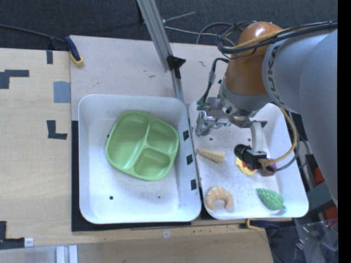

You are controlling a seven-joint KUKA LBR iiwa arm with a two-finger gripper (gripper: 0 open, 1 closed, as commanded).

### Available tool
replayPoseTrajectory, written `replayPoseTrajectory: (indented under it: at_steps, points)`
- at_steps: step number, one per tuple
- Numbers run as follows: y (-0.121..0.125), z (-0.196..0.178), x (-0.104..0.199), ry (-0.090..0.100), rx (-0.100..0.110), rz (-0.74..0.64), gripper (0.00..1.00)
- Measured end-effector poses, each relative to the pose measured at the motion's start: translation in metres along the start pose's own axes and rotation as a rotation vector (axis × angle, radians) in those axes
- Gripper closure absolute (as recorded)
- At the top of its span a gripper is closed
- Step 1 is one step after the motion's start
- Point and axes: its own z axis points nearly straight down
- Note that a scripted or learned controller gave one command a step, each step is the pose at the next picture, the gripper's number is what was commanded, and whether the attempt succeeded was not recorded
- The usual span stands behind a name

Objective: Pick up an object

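Jaws [204,126] hung low over the upper left corner of the right bin [293,199]; I couldn't tell from my feed whether they were spread or pressed together, and nothing showed between them. Just below them lay a tan cone-shaped piece [211,155]. A croissant [219,198] and a green leafy toy [270,198] sat near the front wall. The left bin [90,196] held a green divided plate [143,145].
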Motion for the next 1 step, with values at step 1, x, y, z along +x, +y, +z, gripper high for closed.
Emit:
replayPoseTrajectory:
  at_steps: [1]
  points:
    - [-0.0118,0.0035,0.0494,0.0,0.001,0.001,1.0]
